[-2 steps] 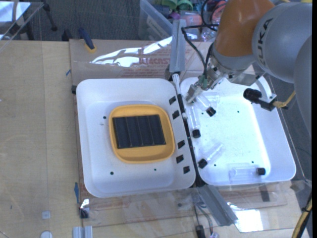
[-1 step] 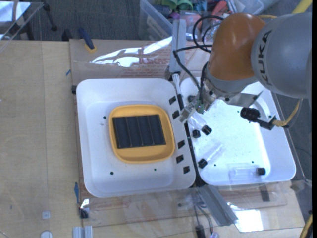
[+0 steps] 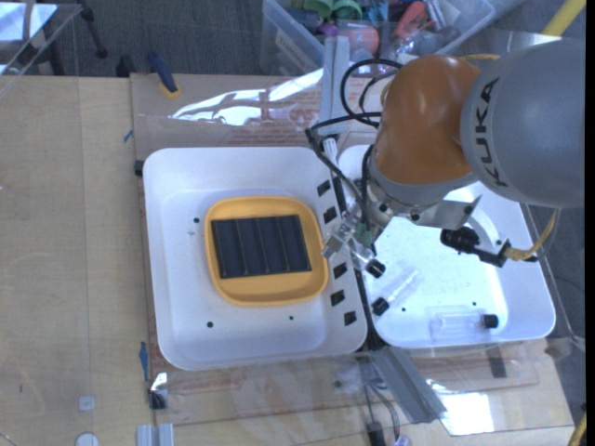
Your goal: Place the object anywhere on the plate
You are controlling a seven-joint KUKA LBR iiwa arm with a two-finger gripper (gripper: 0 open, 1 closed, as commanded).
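A yellow plate with a dark ridged centre lies in the left white bin. In the right bin lie a small clear tube and a clear piece with a black end. My gripper hangs low over the divider between the two bins, just off the plate's right rim and up-left of the clear tube. The orange wrist band and the grey arm cover much of the right bin's back half. Something small and greenish shows at the gripper's tip, too blurred to identify.
Black tabs line the divider between the bins. A clear tub of colourful toys stands behind the bins. A black fitting on a yellow cable hangs from the arm over the right bin. Bare wooden bench lies to the left.
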